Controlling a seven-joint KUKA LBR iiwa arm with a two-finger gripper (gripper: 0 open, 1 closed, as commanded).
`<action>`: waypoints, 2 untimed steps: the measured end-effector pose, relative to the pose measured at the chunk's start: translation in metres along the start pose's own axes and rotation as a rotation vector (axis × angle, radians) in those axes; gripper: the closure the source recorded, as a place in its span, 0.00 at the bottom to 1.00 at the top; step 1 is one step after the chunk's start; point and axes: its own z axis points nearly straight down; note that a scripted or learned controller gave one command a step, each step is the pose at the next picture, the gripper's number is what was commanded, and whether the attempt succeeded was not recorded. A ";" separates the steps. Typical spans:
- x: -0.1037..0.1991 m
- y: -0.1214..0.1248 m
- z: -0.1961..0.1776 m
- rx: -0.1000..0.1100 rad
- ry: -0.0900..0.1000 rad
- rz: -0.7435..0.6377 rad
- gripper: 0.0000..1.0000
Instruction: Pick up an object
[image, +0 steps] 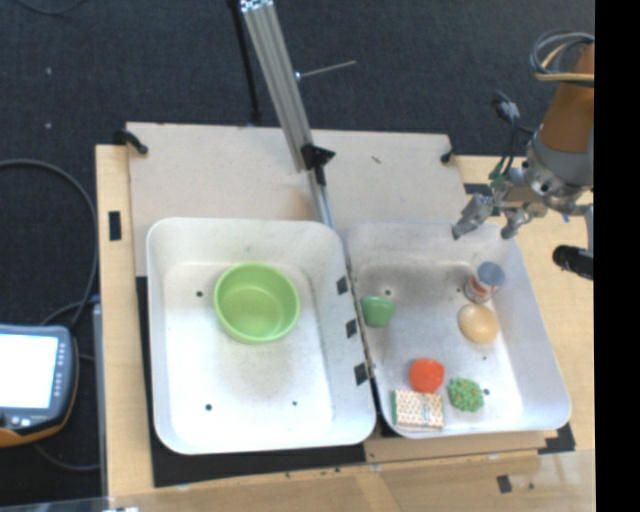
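My gripper (490, 224) hangs above the far right edge of the right bin (440, 262), its two fingers spread apart with nothing between them. Below it in that bin lie a small can with a grey lid (484, 281) and a yellow egg-shaped object (479, 324). A small green cup (378, 310) sits by the bin's left wall. A red ball (427, 375), a green bumpy ball (465, 394) and a patterned flat packet (419, 409) lie near the front edge.
The left bin (180, 400) holds a light green bowl (257, 301). A slanted metal pole (290, 110) rises from between the bins toward the back. A tablet (32, 375) sits off the bench at the left.
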 end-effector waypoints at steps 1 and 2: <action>0.000 -0.001 0.042 -0.002 -0.001 0.000 0.00; 0.005 0.002 0.086 -0.003 -0.001 0.001 0.00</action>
